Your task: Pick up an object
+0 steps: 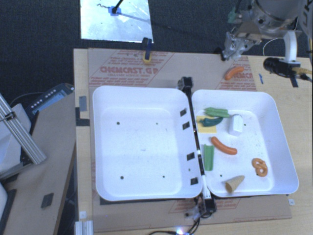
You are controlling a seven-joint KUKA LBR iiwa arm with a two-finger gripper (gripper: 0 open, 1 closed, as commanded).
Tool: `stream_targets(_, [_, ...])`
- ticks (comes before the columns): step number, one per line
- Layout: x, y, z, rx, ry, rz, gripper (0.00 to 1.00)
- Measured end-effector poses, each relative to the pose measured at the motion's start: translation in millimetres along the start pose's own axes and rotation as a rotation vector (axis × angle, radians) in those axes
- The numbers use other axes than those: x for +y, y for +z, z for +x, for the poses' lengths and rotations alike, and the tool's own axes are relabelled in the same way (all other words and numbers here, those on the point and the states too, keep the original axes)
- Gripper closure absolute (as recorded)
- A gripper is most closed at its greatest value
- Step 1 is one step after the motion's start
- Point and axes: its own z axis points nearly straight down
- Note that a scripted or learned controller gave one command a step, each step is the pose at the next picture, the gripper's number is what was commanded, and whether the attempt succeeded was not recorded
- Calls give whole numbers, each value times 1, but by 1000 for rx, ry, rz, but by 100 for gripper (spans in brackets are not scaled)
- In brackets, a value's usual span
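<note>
My gripper (233, 47) hangs above the bench behind the right bin (274, 106), well above the board. An orange sausage (234, 73) lies on the cardboard just below it, outside the bin. Inside the right bin lie a green pod (216, 112), a yellow and green piece (207, 122), a white cylinder (236, 124), a second orange sausage (224, 146), a green strip (209, 157), a pretzel (260, 167) and a tan cone (234, 182).
The left bin (142, 146) sits beside the right one, with a black hinge strip (193, 136) between them. A yellow and blue clamp (146, 50) stands at the board's back edge. A black cable fitting (281, 66) lies at the far right.
</note>
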Motion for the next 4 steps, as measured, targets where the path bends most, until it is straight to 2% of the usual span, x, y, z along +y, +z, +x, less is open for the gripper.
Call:
stream_targets(1, [-31, -135, 33, 1, -3, -6, 100])
stream_targets(2, [-30, 51, 101, 1, -3, 26, 100])
stream_targets(3, [-72, -78, 178, 7, -7, -1, 100])
stream_targets(4, [-71, 132, 231, -3, -1, 27, 100])
